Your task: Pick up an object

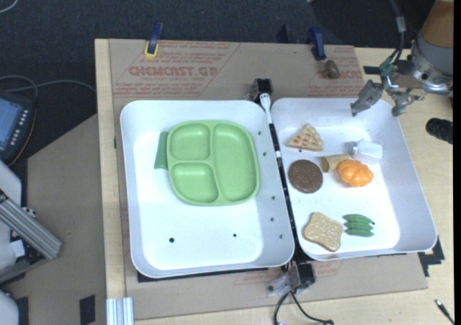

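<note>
Camera view, tool: the grey two-finger gripper (382,99) hung over the far right corner of the right shallow white bin (414,194), its fingers spread apart with nothing between them.

Camera view, candidates: the right bin held a tan waffle-patterned triangular wedge (306,138), a dark brown round patty (305,176), an orange rounded toy fruit (355,172), a small white blocky piece (367,150), a beige bread-slice shape (322,231) and a green bean-pod cluster (359,225).

Camera view, nearest thing: the white piece and the orange fruit lay closest, below the gripper in the picture and slightly left, toward the bench's near edge.

Camera view, key relation: the gripper stood apart from every item, and the fruit touched or nearly touched the white piece, which looked likely to crowd a grasp.

Camera view, axis: the fruit seemed roughly round, so finger orientation probably mattered little; the bean pods ran left to right.

Camera view, left bin: the left shallow white bin (144,230) carried a pale green three-compartment plastic tray (213,162), well apart from the gripper.

Camera view, progress: nothing was lifted yet.
</note>
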Controlling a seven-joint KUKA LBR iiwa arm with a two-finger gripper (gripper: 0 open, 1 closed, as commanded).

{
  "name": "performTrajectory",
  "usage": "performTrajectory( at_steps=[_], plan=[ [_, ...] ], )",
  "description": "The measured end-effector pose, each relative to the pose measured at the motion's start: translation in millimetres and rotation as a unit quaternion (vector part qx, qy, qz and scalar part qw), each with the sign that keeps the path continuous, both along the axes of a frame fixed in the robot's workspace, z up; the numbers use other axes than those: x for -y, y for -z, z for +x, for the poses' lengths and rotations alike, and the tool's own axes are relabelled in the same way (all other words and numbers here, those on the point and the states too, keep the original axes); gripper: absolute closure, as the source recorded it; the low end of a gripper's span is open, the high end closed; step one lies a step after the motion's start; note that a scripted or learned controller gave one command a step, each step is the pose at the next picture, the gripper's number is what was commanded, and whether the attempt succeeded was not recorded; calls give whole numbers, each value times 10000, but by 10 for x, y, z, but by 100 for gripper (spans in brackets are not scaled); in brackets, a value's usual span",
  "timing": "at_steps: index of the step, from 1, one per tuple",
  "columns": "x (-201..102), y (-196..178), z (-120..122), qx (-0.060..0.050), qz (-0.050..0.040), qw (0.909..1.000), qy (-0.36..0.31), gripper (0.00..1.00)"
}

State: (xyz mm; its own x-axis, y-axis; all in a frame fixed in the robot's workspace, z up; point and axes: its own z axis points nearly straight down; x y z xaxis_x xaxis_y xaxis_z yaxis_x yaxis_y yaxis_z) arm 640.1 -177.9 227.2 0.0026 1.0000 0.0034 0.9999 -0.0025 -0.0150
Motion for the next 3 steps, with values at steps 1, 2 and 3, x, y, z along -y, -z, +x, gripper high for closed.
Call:
performTrajectory(
  at_steps=[1,2,3],
  plan=[
    [-2,-88,27,72,-15,10000,-14,0],
    [44,389,92,47,-12,10000,-14,0],
    [59,833,33,47,-11,10000,-15,0]
  ],
)
